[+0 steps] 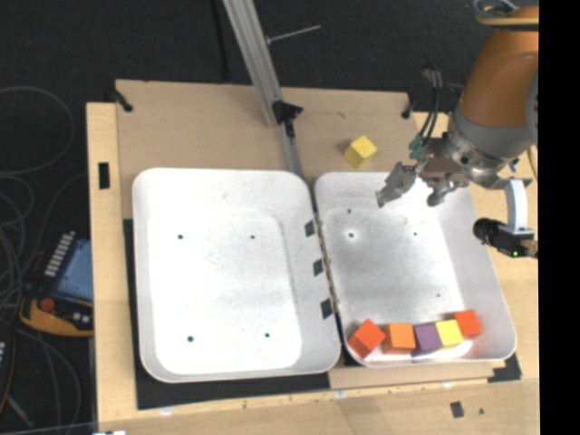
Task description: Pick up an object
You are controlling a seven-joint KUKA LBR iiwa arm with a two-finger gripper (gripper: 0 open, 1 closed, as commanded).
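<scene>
Gripper (416,187) hangs over right bin (480,252) at its 12 o'clock edge, fingers spread, nothing between them. Five blocks line bin's 6 o'clock wall: orange block (367,336) leftmost, purple block (427,336) mid-row. Yellow cube (361,150) on counter (199,125), beyond bin.

One fixed camera above the bench (227,125), looking down at a slant, both bins (227,270) in frame
</scene>
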